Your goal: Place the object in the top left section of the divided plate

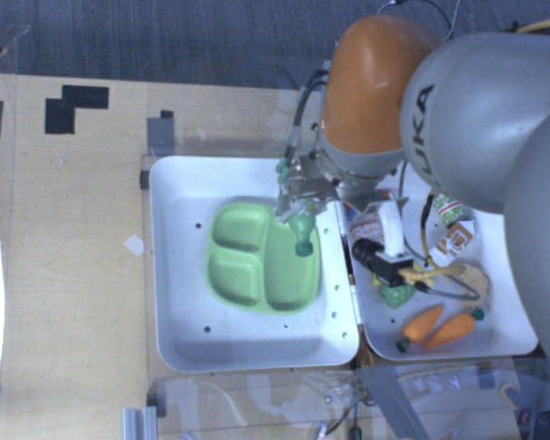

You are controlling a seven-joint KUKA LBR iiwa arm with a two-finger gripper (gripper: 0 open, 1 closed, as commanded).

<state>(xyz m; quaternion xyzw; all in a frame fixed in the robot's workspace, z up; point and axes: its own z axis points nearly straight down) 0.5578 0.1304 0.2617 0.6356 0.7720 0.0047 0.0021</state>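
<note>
Two orange carrots (437, 327) lie close together in the right white bin (522, 342). A little green toy (395, 293) sits near them.

Pale green divided plate (257, 262), white bins (179, 273) — two orange carrots (437, 326)

The arm (477, 108) comes in from the right side of the frame and takes up most of the upper right. Its big grey link runs from the right edge toward the centre, with dark lettering on its side. An orange band (376, 81) caps the wrist near the top middle of the frame, rounded like a dome. Below it sits a short grey collar, with thin cables looping off its left side and over the top. The hand (298, 223) points down and slightly left, just left of centre. It is small, metallic and partly blurred.
</note>
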